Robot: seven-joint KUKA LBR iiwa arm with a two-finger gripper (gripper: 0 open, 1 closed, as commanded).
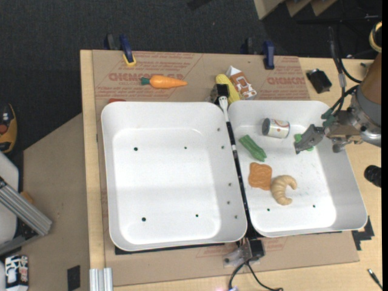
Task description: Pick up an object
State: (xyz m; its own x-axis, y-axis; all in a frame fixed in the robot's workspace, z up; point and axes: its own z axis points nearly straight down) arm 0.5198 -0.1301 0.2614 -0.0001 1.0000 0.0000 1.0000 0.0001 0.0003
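My gripper (pixel 306 139) reaches in from the right over the right bin (pixel 339 220), near its upper right part. A small green patch (pixel 305 145) shows right at its tip; I cannot make out whether it is held. In the same bin, to the gripper's left, lies a white and red can (pixel 276 128) on its side. A green pickle-like piece (pixel 252 147) lies near the bin's left wall. Below it are an orange chunk (pixel 260 176) and a tan croissant (pixel 283 188), side by side.
The left bin (pixel 115 162) adjoins the right one along a dark centre seam. Behind the bins, on the cardboard, lie a toy carrot (pixel 163 82) and a yellow and red-white cluster (pixel 234 85). Blue clamps (pixel 268 54) hold the board's far edge. Cables hang at the right.
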